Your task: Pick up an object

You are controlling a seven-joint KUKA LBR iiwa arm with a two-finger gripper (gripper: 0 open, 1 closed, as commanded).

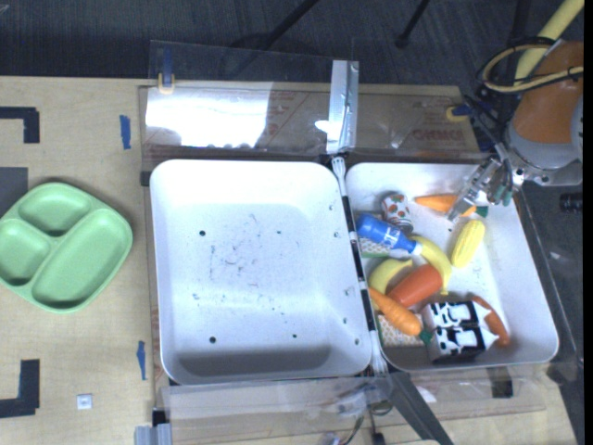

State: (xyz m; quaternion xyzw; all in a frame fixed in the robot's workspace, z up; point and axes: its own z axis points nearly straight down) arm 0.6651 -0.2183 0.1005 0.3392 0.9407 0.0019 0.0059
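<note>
Green plastic on the far left: a divided plate (pixel 60 246) sits on the wooden bench (pixel 74 109), well apart from both bins, with bare wood all around it. Moving right, the left bin (pixel 185 193) shows a wide white floor with faint scuff marks, its rounded rim running unbroken along all four sides. A clear plastic panel (pixel 241 100) stands behind it, and a metal bracket (pixel 343 100) rises at the seam where the two bins meet.

Now the right bin (pixel 537 341), and it's crowded. Against the dividing wall lies a blue bottle (pixel 384 235), with a small speckled ball (pixel 397 208) just behind it. Below those, a banana (pixel 389 272) and a red-orange pepper (pixel 414 286) press together, a carrot (pixel 394 315) slants toward the near-left corner, and a black-and-white block (pixel 459 327) sits at the near edge. An ear of corn (pixel 466 241) stands a little freer in the middle, with open white floor to its right along the bin's right wall. A second carrot (pixel 434 201) lies near the back rim.

Arm coming in from the right: the gripper (pixel 482 193) hangs over the back-right part of that bin, just beside the second carrot's tip and above the corn. Whether it's spread or closed, I can't tell from this angle, and nothing is visibly caught in it.
</note>
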